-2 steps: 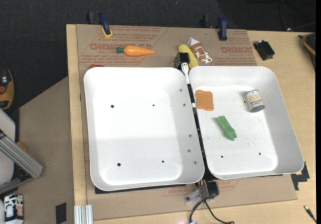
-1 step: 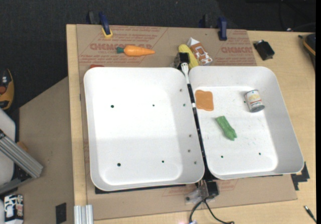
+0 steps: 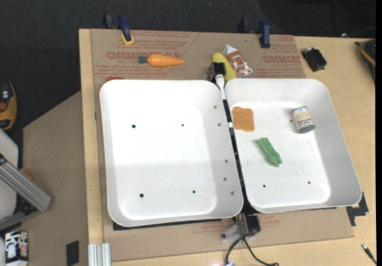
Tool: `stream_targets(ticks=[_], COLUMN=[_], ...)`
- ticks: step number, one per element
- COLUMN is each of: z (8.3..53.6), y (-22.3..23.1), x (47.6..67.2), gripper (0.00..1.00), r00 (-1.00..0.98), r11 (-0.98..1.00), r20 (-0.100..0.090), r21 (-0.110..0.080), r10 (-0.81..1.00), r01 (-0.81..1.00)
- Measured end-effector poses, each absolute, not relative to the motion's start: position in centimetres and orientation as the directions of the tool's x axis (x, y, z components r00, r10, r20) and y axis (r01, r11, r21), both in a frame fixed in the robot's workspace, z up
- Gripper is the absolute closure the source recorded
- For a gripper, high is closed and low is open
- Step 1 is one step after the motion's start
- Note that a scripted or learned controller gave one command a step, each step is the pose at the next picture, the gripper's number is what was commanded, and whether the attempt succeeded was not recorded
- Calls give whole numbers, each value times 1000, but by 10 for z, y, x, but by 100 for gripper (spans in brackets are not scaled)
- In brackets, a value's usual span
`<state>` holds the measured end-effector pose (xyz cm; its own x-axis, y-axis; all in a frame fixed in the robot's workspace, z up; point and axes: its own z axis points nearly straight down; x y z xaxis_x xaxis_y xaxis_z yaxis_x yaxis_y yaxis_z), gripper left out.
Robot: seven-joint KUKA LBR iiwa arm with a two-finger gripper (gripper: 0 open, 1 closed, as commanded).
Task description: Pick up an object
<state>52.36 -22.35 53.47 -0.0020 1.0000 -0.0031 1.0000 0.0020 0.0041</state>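
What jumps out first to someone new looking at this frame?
The two white bins, the left bin and the right bin, side by side. The right one holds an orange flat piece near its left wall, a green item in the middle and a small can toward the right. Behind the bins, a toy carrot lies on the board.
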Motion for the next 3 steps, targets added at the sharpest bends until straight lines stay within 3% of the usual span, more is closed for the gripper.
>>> stream_targets(ticks=[1,3], z=[533,537], y=[-211,-225], x=[620,476], gripper=[100,100], r00=[-5,4], r11=[5,-4], r20=[-1,-1], r21=[3,1], r10=[1000,1000], r01=[1000,1000])
